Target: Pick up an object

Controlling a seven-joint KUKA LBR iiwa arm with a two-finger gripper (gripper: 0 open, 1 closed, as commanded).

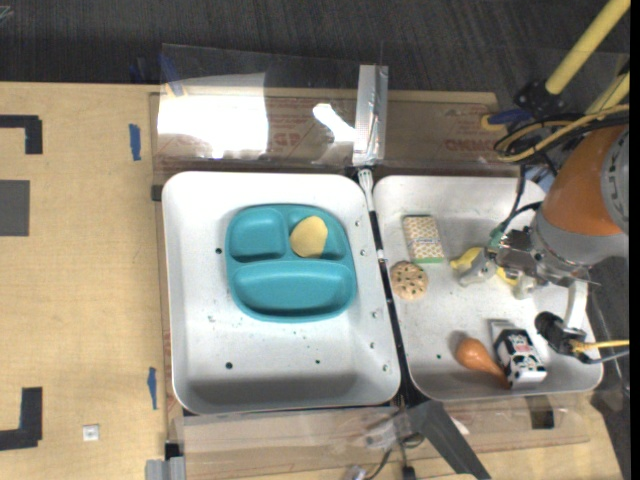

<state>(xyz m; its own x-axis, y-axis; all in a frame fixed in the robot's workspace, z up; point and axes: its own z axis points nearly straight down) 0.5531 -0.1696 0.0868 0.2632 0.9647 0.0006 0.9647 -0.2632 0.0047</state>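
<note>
Two white bins sit side by side on the bench. In the left bin (pixel 190 348) lies a blue tray (pixel 290 278) with a yellow ball-like thing (pixel 309 236) in its top right part. The right bin (pixel 450 368) has a round cookie (pixel 408 280), a small green and white packet (pixel 423 236), a little yellow toy (pixel 467 260), an orange pear-shaped thing (pixel 476 353) and a small black and white box (pixel 522 356) just beside it. The arm (pixel 590 208) reaches in from the right. Its gripper (pixel 508 261) hangs low over the right bin, near the yellow toy. Whether the gripper is open or closed cannot be told from here.
</note>
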